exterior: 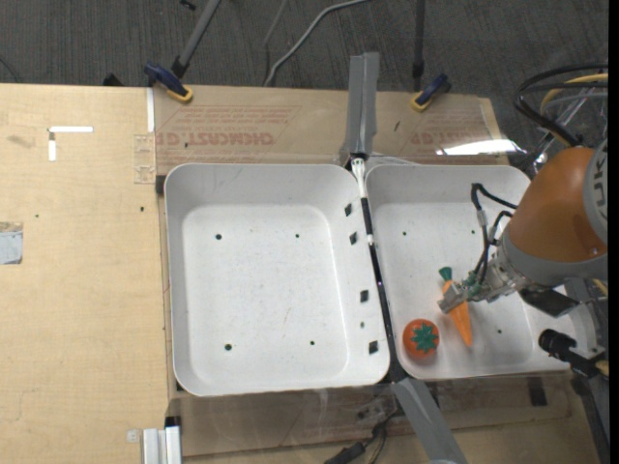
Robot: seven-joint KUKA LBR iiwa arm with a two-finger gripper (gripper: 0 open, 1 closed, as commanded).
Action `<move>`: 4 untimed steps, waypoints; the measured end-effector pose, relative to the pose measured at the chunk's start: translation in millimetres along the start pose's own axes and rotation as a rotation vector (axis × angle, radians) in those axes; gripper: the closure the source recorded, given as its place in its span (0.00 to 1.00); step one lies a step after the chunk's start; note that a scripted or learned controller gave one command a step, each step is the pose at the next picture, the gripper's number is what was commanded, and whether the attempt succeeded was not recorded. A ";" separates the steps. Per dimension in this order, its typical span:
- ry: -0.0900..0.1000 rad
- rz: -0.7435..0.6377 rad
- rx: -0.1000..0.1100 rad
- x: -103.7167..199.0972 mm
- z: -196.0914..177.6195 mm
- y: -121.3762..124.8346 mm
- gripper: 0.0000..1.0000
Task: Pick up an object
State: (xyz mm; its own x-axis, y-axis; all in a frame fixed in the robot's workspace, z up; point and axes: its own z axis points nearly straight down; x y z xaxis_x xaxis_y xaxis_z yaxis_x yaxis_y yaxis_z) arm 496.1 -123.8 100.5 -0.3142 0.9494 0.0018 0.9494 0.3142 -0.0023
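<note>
Carrot [462, 321] under gripper [455, 301] in rt bin [426, 201]; grip state unclear; tomato [421, 339] just beside.

Both white bins, the left bin [261, 278] and the right bin [426, 220], look like smooth plastic with a soft sheen. The surface [77, 259] is pale matt wood, with brown cardboard [242, 133] lying behind the bins. The toy carrot [462, 319] and tomato [421, 339] look like smooth plastic. The arm's orange band [561, 206] is glossy.
</note>
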 end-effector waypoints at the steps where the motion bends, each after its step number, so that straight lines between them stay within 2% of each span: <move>1: -0.003 0.138 -0.001 -12.9 -140.6 6.6 1.00; 2: -0.003 0.138 -0.001 -12.8 -140.4 6.5 0.00; 3: -0.003 0.082 -0.003 -59.5 8.2 33.4 0.00; 4: -0.003 0.120 -0.003 -98.4 -48.2 20.7 0.00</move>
State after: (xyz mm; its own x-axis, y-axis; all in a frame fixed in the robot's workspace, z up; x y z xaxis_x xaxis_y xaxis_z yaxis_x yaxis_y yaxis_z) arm 546.7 -210.8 148.5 -0.1981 0.9802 -0.0017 0.9802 0.1981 0.0004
